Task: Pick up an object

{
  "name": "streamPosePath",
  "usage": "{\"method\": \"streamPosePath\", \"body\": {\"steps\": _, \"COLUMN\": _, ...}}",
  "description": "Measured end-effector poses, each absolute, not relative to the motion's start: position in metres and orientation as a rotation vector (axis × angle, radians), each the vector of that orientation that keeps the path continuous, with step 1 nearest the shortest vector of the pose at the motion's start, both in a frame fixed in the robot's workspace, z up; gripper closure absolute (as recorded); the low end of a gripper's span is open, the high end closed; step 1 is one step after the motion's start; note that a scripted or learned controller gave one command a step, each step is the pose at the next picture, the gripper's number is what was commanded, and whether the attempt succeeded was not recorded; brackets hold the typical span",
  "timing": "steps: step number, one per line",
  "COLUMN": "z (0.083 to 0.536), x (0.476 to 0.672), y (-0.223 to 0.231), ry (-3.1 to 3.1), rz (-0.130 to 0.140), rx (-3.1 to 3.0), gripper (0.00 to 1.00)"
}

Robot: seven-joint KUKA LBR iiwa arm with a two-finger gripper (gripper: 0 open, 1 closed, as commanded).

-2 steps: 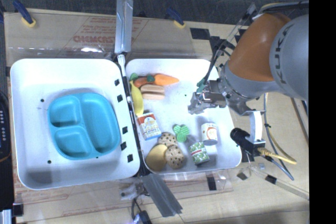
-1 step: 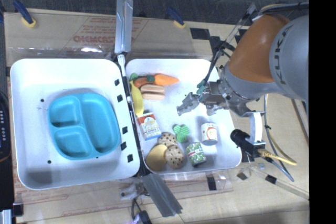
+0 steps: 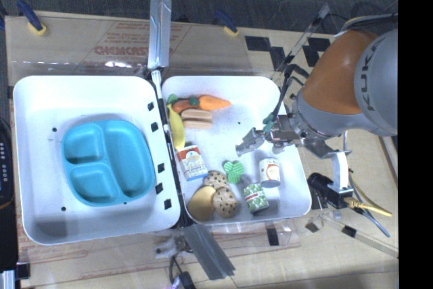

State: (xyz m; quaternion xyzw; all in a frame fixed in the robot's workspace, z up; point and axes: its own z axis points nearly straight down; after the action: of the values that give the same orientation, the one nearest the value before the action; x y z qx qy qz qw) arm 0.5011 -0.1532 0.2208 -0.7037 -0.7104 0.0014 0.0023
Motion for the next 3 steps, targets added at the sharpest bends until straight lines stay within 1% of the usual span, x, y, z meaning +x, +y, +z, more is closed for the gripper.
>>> {"method": "streamPosePath", "body": {"steps": 1, "z": 0.155, "x": 0.52, "y": -0.207, "ry": -2.256, "rz": 0.008, "rx": -2.173, "gripper": 0.0}}
{"method": "streamPosePath", "body": {"steps": 2, "z": 0.112, "x": 0.568, "y": -0.167, "ry": -2.159, "rz": 0.003, "rx": -2.276, "gripper": 0.0}}
{"method": "streamPosePath", "body": {"steps": 3, "z": 0.112, "x": 0.564, "y": -0.187, "ry": -2.231, "rz": 0.002, "rx": -2.207, "gripper": 0.0}}
